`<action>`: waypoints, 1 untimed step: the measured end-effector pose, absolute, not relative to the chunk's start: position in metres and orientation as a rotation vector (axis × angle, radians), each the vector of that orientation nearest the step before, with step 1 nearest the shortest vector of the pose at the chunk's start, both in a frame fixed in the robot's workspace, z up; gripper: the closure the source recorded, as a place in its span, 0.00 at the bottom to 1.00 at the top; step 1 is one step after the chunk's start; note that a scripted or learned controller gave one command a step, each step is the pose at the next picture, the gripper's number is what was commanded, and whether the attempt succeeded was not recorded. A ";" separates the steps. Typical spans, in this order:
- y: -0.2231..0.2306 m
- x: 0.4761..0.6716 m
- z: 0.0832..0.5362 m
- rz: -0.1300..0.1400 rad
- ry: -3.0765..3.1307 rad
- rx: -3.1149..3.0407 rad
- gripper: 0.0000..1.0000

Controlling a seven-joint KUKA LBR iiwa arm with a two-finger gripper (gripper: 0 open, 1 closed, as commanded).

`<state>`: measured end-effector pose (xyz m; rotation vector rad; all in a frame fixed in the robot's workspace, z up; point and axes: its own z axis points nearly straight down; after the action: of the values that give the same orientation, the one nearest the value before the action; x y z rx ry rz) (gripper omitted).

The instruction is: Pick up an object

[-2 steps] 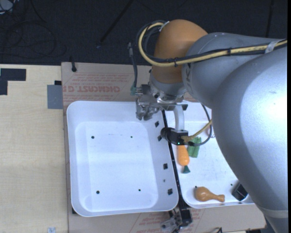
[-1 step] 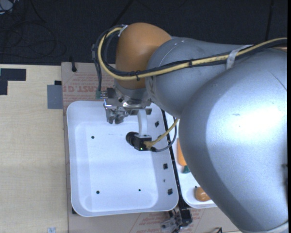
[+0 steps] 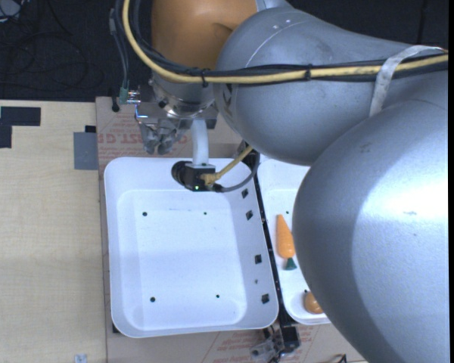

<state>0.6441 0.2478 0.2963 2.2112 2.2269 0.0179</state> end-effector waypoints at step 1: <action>0.198 0.644 0.369 0.003 2.217 2.222 1.00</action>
<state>0.6441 0.1983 0.3689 2.2225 2.2173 0.0031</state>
